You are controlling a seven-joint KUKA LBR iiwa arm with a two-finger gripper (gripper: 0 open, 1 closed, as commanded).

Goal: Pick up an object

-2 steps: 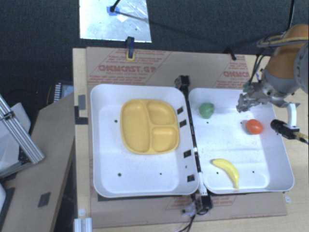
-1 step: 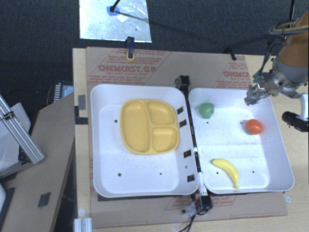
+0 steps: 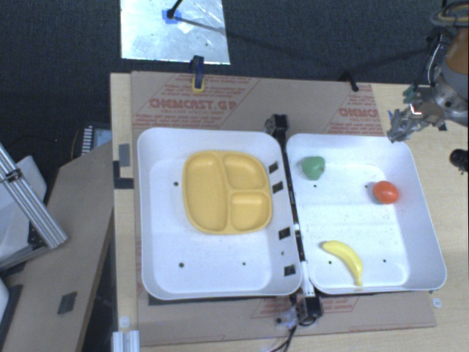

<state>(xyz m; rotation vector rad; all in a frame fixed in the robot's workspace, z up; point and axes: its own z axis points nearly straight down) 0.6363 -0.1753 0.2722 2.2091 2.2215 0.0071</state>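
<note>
Below fingers [image 3: 401, 129], apart: orange ball [image 3: 385, 192].

**op:** From my remote feed, the two shallow white plastic bins [image 3: 344, 284] look smooth, slightly glossy. The yellow divided plastic tray [image 3: 226, 192] looks matt.

**reply:** And the bench?

**op:** Brown cardboard sheet [image 3: 242, 97], flat and dull, printed red. A crinkled shiny silver foil square [image 3: 174, 19] sits behind. The yellow plastic banana [image 3: 344, 258] looks smooth.

even, fairly bright overhead light, soft short shadows. strong glare on the foil sheet [image 3: 174, 19] up top. image slightly soft and grainy, dark surround underexposed.
</note>
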